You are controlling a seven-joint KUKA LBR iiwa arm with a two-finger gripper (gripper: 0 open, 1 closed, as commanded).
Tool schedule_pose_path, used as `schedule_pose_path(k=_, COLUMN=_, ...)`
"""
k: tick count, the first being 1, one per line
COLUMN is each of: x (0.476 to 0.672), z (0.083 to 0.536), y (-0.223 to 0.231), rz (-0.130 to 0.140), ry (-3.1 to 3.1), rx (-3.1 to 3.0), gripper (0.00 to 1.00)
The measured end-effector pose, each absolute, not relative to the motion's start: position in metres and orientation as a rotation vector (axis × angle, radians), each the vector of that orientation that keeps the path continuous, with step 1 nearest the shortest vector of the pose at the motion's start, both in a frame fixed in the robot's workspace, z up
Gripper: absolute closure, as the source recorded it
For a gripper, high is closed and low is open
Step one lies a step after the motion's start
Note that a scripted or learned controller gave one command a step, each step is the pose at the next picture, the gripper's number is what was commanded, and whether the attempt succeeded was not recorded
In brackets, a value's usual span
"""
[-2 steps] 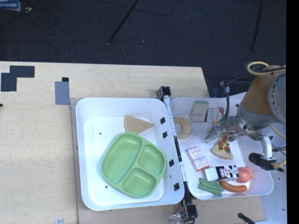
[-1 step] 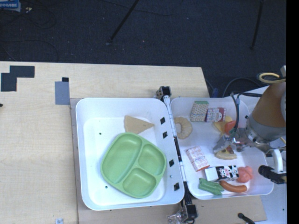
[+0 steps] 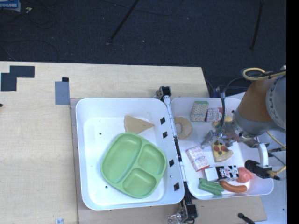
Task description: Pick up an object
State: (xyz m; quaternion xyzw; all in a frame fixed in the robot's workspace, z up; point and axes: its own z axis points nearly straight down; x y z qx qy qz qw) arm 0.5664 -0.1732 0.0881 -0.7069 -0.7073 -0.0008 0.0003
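Robotics lab test bench. Indicated by plywood bench (image 3: 37, 139) with black tape marks, two white bins (image 3: 86, 125) clamped side by side, toy food, loose cables (image 3: 254, 73), dark carpet (image 3: 140, 27), tripod legs.

Dark carpet floor (image 3: 140, 27) across top, thin cables trailing over it. Pale wood bench (image 3: 37, 143) below, black and grey marks (image 3: 61, 91) near its far left edge. Blue-white label (image 3: 9, 0) at top-left corner. Even, soft light.
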Motion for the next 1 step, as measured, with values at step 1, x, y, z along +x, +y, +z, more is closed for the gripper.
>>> schedule_pose_path(k=1, x=0.4985, z=0.0882, y=-0.1696, rz=0.000, ry=-2.218, rx=-2.221, gripper=0.00)
